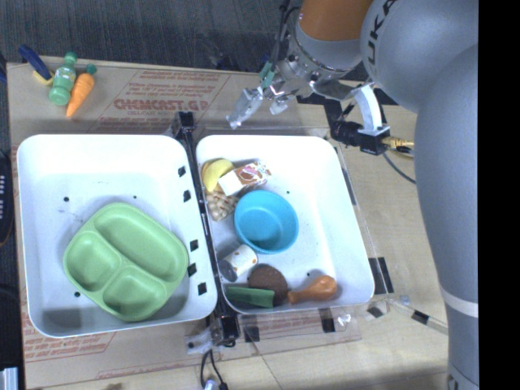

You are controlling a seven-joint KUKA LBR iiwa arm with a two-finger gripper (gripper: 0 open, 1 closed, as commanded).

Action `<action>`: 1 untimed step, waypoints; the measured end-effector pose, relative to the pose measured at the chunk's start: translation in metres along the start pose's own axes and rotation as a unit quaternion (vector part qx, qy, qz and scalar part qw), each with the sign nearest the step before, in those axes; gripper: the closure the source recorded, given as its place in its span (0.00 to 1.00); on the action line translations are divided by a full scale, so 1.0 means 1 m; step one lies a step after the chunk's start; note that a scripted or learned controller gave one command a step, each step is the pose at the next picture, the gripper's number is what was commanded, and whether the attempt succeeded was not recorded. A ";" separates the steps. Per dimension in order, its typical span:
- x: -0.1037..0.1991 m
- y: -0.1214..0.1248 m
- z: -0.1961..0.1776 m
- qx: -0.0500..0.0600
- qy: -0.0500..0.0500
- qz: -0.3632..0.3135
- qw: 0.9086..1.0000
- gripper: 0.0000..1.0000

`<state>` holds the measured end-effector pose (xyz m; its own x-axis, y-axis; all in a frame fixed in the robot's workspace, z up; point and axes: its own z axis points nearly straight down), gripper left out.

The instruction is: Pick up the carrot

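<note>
While above the right bin's (345, 185) far rim | gripper (253, 104) fingers parted, holding nothing | carrot (80, 93) well apart

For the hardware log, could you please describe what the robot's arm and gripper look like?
The arm is bulky, rounded and grey, with an orange band above the wrist and dark lettering on its shell. Black cables run beside the wrist. The gripper is small, metallic and pale-fingered.
</note>
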<state>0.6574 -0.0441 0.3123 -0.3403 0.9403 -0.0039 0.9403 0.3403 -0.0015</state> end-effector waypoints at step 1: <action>0.054 -0.012 0.127 0.008 0.004 0.005 1.000 0.00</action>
<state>0.6277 0.0023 0.1854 -0.3316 0.9434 0.0042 0.9433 0.3316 -0.0172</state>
